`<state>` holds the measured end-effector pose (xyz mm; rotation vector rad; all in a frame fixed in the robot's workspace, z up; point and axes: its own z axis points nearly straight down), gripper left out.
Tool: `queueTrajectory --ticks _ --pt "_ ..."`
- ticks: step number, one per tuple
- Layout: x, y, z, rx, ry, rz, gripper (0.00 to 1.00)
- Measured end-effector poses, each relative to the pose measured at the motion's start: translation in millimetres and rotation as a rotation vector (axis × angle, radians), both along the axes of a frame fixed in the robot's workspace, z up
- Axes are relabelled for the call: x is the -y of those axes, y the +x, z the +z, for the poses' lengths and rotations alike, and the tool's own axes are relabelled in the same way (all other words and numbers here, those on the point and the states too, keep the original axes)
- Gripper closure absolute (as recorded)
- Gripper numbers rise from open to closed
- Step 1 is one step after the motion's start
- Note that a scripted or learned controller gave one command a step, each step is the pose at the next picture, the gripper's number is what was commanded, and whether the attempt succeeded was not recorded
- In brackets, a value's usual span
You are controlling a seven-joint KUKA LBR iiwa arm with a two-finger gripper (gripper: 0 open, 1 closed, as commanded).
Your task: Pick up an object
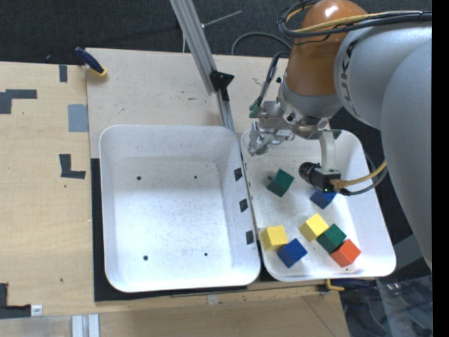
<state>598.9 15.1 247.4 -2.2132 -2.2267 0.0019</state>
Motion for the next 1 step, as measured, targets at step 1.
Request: queueTrajectory --ticks 1 --pt "-54.0 21.7 -14.3 0.001 0.000 0.000 1.00"
